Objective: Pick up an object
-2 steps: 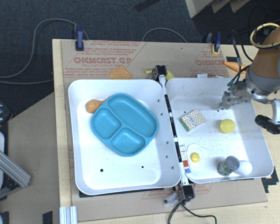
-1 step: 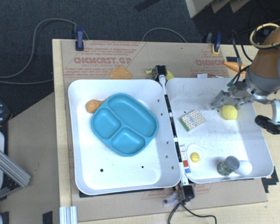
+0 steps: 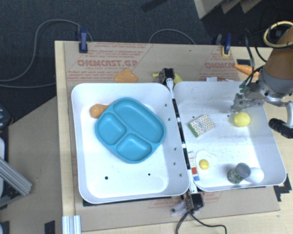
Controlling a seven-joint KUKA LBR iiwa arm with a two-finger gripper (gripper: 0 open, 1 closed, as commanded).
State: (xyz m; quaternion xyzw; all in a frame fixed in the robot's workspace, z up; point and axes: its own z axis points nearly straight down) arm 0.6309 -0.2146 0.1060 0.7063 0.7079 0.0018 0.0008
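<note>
You had two bins side by side on the bench (image 3: 63, 130). In the left bin (image 3: 88, 179) a divided tray (image 3: 130, 129) lay near the middle, with a small rounded piece (image 3: 96, 110) touching its far-left edge. In the right bin (image 3: 263, 150) a ball (image 3: 241, 119) sat toward the back, a small flat packet (image 3: 201, 125) to its left, a toy fried egg (image 3: 203, 162) near the front-left, and a cup (image 3: 240, 172) on its side to the right of that.

light: bright, even | shadows: soft, faint | glare: white bins (image 3: 136, 189) washed | focus: slightly soft
</note>
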